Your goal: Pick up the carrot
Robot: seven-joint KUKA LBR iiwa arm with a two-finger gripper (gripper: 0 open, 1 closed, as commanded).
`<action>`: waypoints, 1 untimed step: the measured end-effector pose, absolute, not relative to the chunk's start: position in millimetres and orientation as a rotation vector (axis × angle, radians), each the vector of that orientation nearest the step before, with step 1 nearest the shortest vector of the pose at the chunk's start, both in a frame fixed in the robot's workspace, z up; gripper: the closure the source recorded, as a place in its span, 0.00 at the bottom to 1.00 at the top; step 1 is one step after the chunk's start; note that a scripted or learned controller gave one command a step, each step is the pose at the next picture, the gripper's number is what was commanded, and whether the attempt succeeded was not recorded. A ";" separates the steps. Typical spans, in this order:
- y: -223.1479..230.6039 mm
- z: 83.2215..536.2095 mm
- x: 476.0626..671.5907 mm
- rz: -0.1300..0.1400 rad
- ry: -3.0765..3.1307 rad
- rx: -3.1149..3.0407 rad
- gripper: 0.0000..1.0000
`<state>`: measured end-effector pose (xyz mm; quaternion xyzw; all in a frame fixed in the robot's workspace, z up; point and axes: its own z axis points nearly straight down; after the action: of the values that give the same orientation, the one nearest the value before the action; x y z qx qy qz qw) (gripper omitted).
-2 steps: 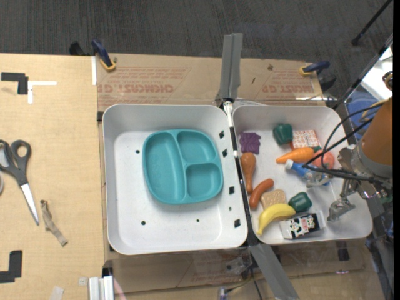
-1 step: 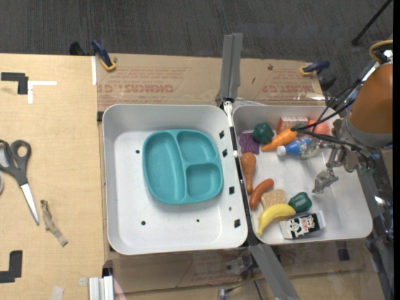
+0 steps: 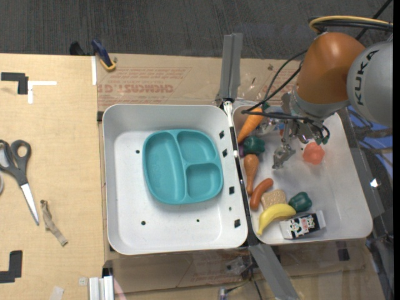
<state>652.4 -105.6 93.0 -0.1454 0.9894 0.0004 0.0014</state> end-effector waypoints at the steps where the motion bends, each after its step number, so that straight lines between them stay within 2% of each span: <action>1: -150.0 180.5 660.2 -0.001 3.135 0.059 0.00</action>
<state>660.2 -150.0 180.5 0.0188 0.9998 -0.0002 0.0032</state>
